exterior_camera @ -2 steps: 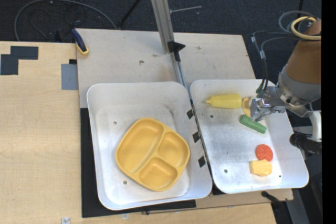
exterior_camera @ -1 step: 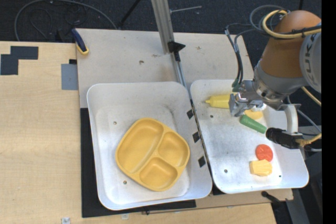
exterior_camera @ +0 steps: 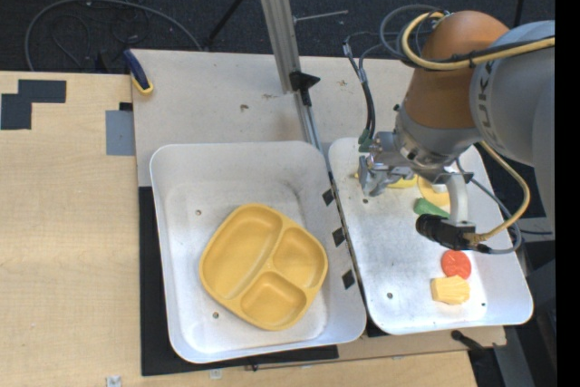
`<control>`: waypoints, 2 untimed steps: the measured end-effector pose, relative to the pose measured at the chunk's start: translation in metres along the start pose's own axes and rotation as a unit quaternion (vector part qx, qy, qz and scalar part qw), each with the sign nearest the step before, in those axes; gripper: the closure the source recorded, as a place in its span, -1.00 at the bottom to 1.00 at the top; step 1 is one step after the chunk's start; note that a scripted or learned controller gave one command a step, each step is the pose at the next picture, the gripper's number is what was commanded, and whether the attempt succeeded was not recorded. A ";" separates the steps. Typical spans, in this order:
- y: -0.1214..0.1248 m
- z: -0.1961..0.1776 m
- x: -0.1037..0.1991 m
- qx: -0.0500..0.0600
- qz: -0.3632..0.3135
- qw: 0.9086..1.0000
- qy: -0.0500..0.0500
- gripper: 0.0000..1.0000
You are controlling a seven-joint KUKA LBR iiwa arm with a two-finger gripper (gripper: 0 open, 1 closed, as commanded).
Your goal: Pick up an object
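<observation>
we see our gripper low in the right bin, finger state we cannot tell, green piece just right, red piece and yellow block beyond, yellow tray far left

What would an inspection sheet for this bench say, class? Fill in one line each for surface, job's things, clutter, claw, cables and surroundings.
Surface: two shallow white bins, left bin and right bin, side by side on the bench.
Job's things: red piece, yellow piece and green piece in the right bin.
Clutter: yellow divided tray in the left bin.
Claw: claw low over the right bin's far end; grip state unclear.
Cables: black cables along the arm; more on the dark floor.
Surroundings: metal post behind the bins.
</observation>
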State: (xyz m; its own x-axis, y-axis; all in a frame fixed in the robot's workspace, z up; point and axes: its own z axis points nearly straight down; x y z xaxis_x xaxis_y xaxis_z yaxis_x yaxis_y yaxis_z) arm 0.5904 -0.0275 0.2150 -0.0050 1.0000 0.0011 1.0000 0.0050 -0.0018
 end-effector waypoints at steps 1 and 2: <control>0.018 0.004 0.052 0.000 0.000 1.000 0.000 1.00; 0.022 -0.009 0.109 0.000 0.000 1.000 0.001 1.00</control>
